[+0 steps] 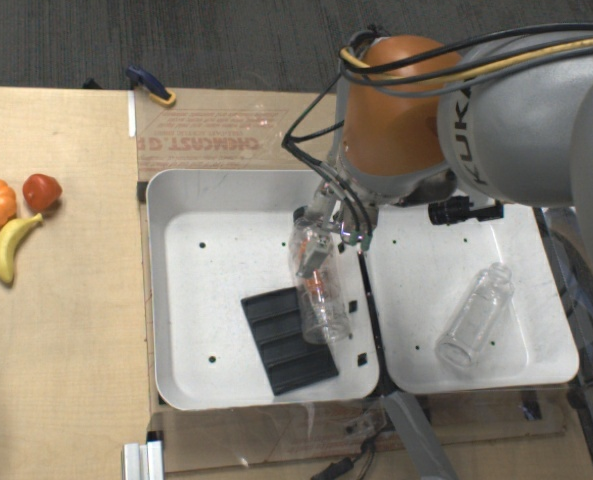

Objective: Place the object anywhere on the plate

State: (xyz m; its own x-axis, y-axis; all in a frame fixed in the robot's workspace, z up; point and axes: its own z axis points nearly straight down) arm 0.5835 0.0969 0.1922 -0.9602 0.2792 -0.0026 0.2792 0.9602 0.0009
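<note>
Gripping the clear plastic bottle (316,283) near its neck, our two-finger gripper (328,230) hangs above the black ribbed rectangular plate (281,348) in the left white bin (176,268); we judge the bottle light, slippery, crushable; neck hold suits.

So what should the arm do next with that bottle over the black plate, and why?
Probably lower a little and let go. A clear bottle hangs below the gripper, its lower end already over the right edge of the black plate in the left bin. Nudging slightly left first might seat it better.
</note>
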